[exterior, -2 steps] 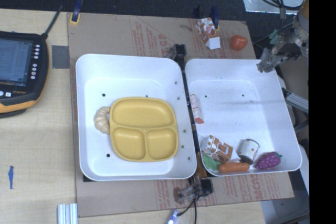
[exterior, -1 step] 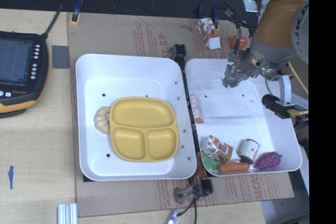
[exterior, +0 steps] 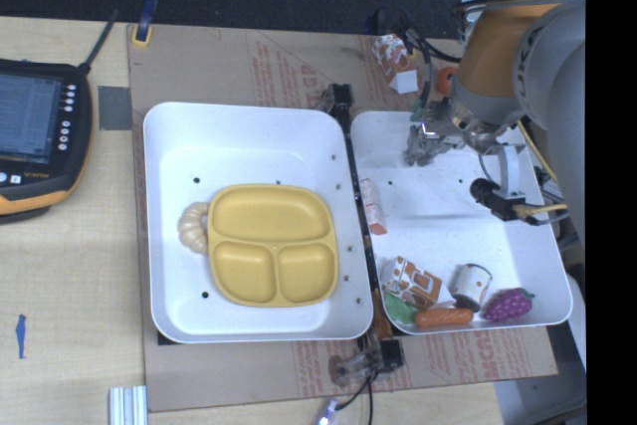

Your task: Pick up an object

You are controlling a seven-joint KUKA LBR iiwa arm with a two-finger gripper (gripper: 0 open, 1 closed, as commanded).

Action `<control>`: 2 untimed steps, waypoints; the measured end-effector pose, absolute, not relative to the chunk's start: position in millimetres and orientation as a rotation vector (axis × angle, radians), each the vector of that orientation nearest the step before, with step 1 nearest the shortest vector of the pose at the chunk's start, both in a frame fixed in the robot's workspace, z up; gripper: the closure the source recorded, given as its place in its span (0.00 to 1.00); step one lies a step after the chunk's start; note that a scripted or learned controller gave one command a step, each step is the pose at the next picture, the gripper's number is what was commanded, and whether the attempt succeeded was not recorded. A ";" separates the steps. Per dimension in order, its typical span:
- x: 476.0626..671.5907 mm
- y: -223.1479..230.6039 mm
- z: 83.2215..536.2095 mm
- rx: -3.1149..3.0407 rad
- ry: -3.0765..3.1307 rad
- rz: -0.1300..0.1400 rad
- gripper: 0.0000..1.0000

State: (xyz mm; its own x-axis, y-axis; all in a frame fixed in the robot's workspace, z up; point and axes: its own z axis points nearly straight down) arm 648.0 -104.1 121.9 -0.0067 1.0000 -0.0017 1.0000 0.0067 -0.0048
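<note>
My gripper (exterior: 422, 150) hangs over the far left part of the right bin (exterior: 453, 214), above bare bin floor, and nothing shows in it. Along this bin's near edge lie a small brown-and-white carton (exterior: 411, 281), an orange carrot (exterior: 444, 318), a silver can (exterior: 471, 283) and a purple bunch of grapes (exterior: 507, 305). A green piece (exterior: 394, 311) peeks out under the carton. A pink-and-white packet (exterior: 371, 206) rests against the bin's left wall. All of these lie well apart from the gripper.
The left bin (exterior: 179, 154) holds a yellow divided plate (exterior: 272, 244) with a beige bread-like item (exterior: 192, 227) at its left side. A tablet-style pendant (exterior: 35, 129) sits on the bench at far left. A small box (exterior: 395, 57) lies beyond the right bin.
</note>
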 end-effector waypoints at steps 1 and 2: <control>648.7 -104.7 133.2 -2.210 -2.231 0.008 1.00; 648.9 -105.3 143.6 -2.207 -2.233 0.010 1.00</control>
State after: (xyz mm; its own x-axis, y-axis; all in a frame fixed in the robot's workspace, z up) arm 648.9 -105.3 143.6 -0.0119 0.9999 -0.0028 0.9999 0.0119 -0.0061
